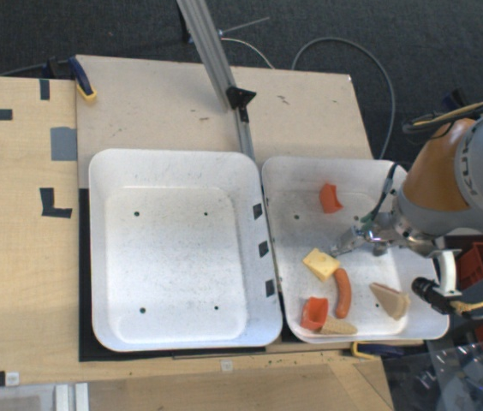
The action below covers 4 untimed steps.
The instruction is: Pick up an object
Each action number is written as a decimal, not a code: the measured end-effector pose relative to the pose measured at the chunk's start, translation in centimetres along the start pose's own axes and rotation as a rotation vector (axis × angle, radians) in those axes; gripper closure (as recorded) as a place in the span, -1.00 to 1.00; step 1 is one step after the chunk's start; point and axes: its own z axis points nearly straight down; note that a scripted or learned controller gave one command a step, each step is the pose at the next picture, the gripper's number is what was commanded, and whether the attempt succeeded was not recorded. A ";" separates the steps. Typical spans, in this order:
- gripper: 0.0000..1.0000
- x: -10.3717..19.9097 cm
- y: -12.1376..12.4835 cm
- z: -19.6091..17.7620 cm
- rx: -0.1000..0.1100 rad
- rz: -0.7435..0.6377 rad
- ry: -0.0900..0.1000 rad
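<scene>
Six small items lie in the right bin (286, 197), all close to the yellow block (321, 264): one orange piece (330, 198) above it, one sausage (342, 291) just beside it, one red piece (314, 312) and one tan slab (339, 326) below, one tan wedge (390, 300) farther right. Jaws (342, 247) hang just above-right of the block; open or clenched, I cannot tell. Best bet: drop straight onto the block, clear of the sausage.
</scene>
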 end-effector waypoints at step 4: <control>1.00 0.3 1.5 -16.8 -0.003 -0.001 0.001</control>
